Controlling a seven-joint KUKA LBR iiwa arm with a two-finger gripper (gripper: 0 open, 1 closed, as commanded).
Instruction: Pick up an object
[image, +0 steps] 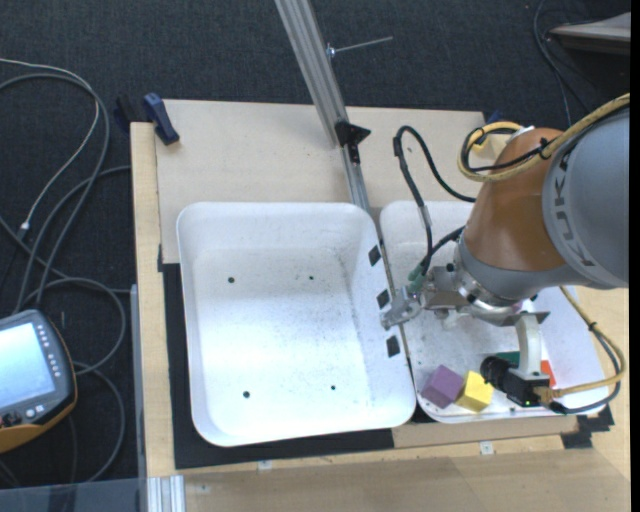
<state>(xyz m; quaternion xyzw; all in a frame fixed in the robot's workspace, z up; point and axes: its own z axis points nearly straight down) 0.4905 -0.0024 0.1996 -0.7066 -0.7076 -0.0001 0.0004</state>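
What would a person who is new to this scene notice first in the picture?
The big grey and orange arm reaches in from the right and covers much of the right bin. Below it, near that bin's front edge, lie a purple block and a yellow block, close together. The large white left bin takes up the middle of the bench.

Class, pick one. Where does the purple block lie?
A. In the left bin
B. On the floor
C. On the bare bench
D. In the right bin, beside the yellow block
D: the purple block lies in the right bin, against the yellow block.
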